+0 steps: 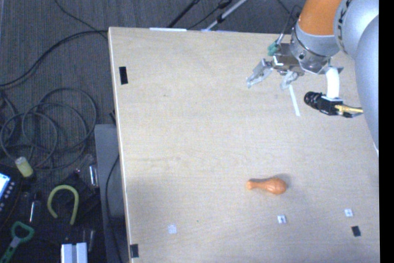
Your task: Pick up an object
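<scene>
While my arm (345,9) is reaching in from the right, my gripper (271,78) is hanging over the upper right part of the tan board (184,132), with its fingers (257,77) spreading apart and nothing sitting between them. One finger is pointing out to the left, the other slanting down toward the board. Well apart from it, the orange object (268,185) is lying on the board nearer the camera, almost straight below the gripper in the view (its thin neck is pointing left, its rounder end right). It is resting flat, touching nothing else. A black and yellow piece (326,104) is jutting from my wrist just right of the gripper. Off the board's left edge, cables (49,120) are coiling on the dark floor, and a green hook-shaped thing (61,200) is lying among them.
</scene>
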You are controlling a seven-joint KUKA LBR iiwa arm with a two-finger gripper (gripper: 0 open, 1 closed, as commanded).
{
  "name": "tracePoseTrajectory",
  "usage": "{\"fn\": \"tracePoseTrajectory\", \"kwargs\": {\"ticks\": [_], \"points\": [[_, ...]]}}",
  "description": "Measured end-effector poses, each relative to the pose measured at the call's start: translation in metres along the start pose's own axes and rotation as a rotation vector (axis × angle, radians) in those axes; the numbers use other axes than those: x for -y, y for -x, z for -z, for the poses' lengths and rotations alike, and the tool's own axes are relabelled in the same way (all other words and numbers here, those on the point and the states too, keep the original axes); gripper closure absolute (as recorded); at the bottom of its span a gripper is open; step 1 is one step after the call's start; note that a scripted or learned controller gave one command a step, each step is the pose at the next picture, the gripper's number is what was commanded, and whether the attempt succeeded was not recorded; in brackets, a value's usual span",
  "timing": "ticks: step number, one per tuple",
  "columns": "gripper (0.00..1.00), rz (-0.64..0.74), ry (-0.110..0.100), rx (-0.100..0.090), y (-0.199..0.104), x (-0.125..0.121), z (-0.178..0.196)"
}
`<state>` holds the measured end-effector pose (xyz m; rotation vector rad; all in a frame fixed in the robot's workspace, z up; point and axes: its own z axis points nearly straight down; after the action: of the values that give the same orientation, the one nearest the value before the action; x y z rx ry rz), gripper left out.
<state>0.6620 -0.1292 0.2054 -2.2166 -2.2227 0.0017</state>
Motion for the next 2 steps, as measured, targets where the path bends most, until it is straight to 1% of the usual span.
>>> {"fn": "tracePoseTrajectory", "kwargs": {"ticks": [1,2], "points": [[0.0,-0.065,0.001,0.003,0.061,0.013,0.037],[0.0,-0.021,0.001,0.005,0.085,-0.006,0.028]]}}
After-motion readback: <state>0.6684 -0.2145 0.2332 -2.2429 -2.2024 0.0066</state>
